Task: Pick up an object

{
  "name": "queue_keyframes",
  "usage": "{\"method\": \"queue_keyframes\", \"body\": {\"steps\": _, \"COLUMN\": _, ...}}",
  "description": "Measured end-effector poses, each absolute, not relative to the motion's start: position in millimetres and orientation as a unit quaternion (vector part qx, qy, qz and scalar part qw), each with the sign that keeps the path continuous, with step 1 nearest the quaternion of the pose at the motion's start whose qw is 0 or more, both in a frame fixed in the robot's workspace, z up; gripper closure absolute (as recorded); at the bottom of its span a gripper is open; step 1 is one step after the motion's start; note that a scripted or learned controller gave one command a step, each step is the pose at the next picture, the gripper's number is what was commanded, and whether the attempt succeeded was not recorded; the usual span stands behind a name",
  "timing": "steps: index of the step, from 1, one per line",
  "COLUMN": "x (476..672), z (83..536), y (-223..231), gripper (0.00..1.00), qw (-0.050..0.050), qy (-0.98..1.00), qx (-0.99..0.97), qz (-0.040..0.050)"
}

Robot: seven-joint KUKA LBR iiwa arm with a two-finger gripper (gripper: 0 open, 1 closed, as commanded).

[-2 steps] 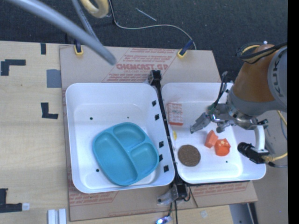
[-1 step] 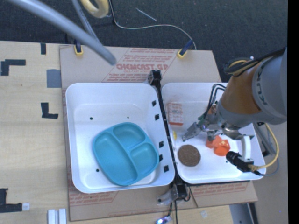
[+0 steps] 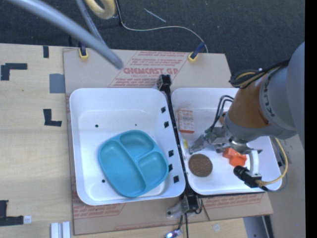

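My gripper point(image 3: 204, 140) hangs low over the middle of the right bin point(image 3: 262, 185), on the grey arm that comes in from the right. A round brown disc point(image 3: 200, 165) lies on the bin floor just below and in front of the gripper, apart from it. An orange object point(image 3: 234, 156) lies to the right of the disc, partly hidden under the wrist. A white card with red print point(image 3: 185, 120) lies flat near the bin's left wall, up and left of the gripper. Nothing is seen held in the gripper.
The left bin point(image 3: 81, 108) holds a blue divided plate point(image 3: 132, 161) in its lower half. A black divider point(image 3: 171, 128) runs between the bins. A black and yellow fitting point(image 3: 247, 176) sits at the right bin's front. A grey pole point(image 3: 59, 19) crosses the top left.
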State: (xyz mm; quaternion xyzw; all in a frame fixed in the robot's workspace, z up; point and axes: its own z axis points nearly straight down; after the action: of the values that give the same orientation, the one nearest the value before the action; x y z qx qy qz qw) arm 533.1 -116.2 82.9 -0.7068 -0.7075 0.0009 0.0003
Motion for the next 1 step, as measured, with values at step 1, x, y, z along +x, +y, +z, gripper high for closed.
{"method": "queue_keyframes", "body": {"steps": 1, "x": 533.5, "z": 95.1, "y": -116.3, "gripper": 1.0, "qw": -0.001, "qy": -0.707, "qx": -0.707, "qz": 0.0005}}
